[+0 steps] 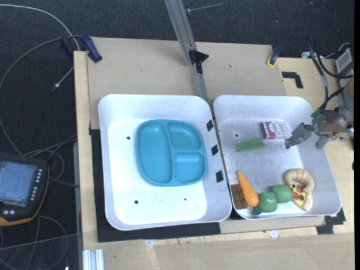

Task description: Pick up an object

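I see my hand [308, 137] spread open with nothing in it at the frame's right, beside the maroon carton [274, 130]; green stick [250, 145] just left, carrot [247, 188] and pretzel [298, 185] below

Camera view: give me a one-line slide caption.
Open claw poised over the right bin near the maroon packet and green stick; blue divided plate sits in the left bin.

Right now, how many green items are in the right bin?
3: a green stick lying mid-bin beside the maroon pouch, and two round green pieces touching near the front edge, by the carrot. Others could be hidden underneath.
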